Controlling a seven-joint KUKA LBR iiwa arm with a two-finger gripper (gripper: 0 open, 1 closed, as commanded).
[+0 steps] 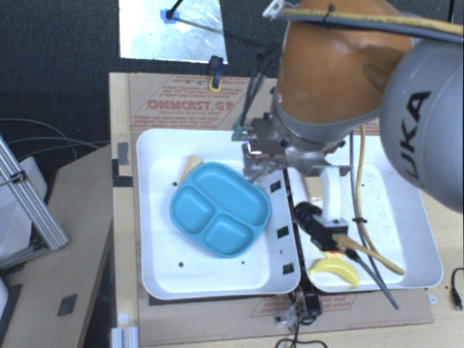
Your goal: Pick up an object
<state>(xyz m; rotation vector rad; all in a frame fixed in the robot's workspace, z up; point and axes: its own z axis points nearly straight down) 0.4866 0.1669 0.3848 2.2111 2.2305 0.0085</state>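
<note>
Jaws (255, 158): hidden under the wrist, I cannot tell if spread or pressed together. They sit low at the left bin's (156, 194) right edge, just above the blue tray (217, 209). I'd take the tray by its near rim; probably too wide otherwise. Banana (335, 270) lies in the right bin (417, 216). Arm reaches in from right, wrist steeply down.

Obscured items, bench bins

Tan object (191, 164) partly hidden under blue divided plastic plate (220, 208); right white bin's (406, 216) far edge covered by grey-and-orange arm (341, 64).
</note>
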